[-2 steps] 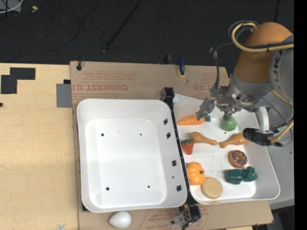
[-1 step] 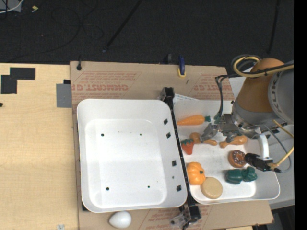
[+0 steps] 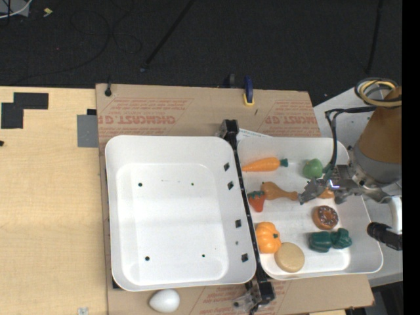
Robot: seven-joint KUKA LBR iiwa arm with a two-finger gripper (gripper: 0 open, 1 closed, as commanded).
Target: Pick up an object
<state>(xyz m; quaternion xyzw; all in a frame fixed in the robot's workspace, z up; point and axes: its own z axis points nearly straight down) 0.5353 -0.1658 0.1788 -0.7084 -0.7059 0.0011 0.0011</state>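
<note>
My gripper [image 3: 317,190] hangs over the middle of the right bin [image 3: 367,266], reaching in from the right. Its tip sits just right of a brown drumstick-shaped toy [image 3: 278,191] and above a chocolate donut [image 3: 325,217]. A small orange piece [image 3: 327,193] shows right beside the tip. Around it lie an orange carrot [image 3: 262,165], a green ball [image 3: 314,168], a red toy [image 3: 256,201], an orange pepper [image 3: 267,236], a tan disc [image 3: 289,257] and a dark green toy [image 3: 329,240].
The left bin [image 3: 118,176] lies alongside, split from the right one by a black-clipped divider [image 3: 239,202]. A white egg [image 3: 164,300] rests outside, below the left bin. The arm's body [image 3: 382,143] rises over the right bin's far right edge.
</note>
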